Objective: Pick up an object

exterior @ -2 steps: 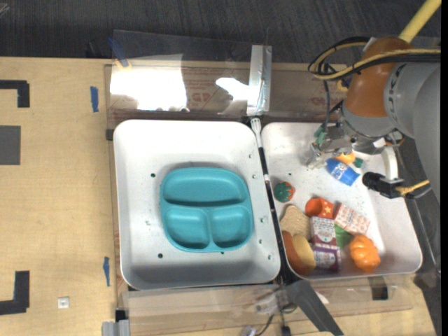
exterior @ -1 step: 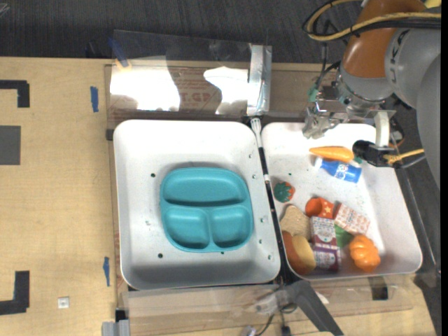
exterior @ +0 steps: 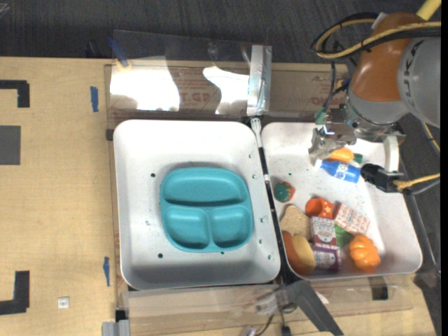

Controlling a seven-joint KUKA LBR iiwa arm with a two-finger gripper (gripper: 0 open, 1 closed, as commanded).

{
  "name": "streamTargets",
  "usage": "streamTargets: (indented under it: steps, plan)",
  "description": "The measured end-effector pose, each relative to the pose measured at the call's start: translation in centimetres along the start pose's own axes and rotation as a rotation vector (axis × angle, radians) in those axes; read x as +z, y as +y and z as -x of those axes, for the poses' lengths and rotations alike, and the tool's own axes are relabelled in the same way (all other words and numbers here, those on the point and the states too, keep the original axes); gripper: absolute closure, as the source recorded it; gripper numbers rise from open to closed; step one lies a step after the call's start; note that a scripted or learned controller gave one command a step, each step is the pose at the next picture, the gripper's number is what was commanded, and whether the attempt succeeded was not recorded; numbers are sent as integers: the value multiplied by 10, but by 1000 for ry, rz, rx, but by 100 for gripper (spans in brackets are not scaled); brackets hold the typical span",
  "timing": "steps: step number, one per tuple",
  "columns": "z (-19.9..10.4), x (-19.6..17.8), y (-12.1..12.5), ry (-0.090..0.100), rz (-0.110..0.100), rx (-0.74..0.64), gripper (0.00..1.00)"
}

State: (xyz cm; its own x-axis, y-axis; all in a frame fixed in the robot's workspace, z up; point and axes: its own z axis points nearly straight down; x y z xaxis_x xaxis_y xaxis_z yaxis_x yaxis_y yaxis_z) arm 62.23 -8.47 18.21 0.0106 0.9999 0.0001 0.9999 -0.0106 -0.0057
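While the arm reaches in from three o'clock, its gripper (exterior: 329, 145) hangs low at twelve o'clock in the right bin (exterior: 402, 247), just above an orange-and-blue packet (exterior: 344, 165), likely its target. Whether the claw is apart or clamped, I cannot tell; the wrist hides it. Other toy foods (exterior: 325, 233) crowd six o'clock. A teal tray (exterior: 206, 208) fills the left bin (exterior: 133, 187).

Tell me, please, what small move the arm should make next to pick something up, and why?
Probably a short straight descent. The gripper hangs over the far end of the right bin, right beside the orange and blue item, apart from the crowded pile of toy food nearer the camera. That item lies alone, so it looks the easiest grasp.
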Motion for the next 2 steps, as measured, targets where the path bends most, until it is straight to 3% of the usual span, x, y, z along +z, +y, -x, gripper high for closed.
streamTargets:
  steps: [1,2]
  plan:
    - [69,73,23,0,-5,-21,100]
    - [67,70,26,0,2,-24,0]
